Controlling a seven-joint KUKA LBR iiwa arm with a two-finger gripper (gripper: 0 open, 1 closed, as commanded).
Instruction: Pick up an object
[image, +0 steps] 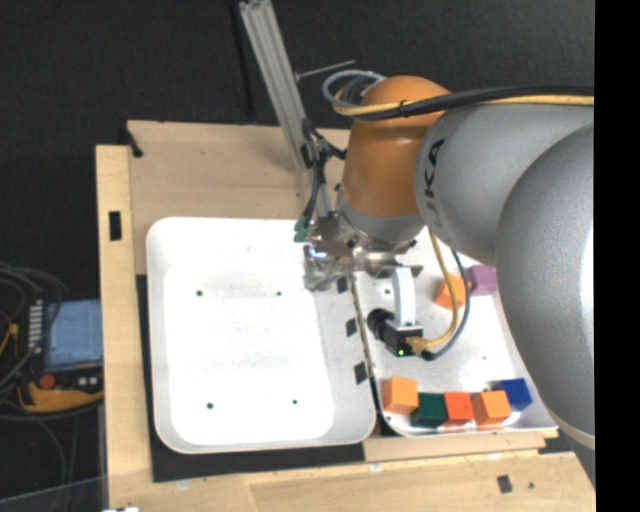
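Note:
My gripper (326, 260) hangs under the orange wrist band, over the seam between the two white bins, near their far half. Nothing shows in its grasp. Along the near wall of the right bin (470, 428) lies a row of blocks: an orange block (401, 392), a green block (431, 408), a red-orange block (459, 405), another orange block (491, 405) and a blue block (514, 392). Farther back in that bin an orange piece (447, 292) and a purple piece (483, 278) are partly hidden by the arm.
The left bin (170, 330) sits beside the right one on the wooden bench (120, 300). A metal rod (278, 80) slants up behind the bins. The big grey arm covers much of the right bin.

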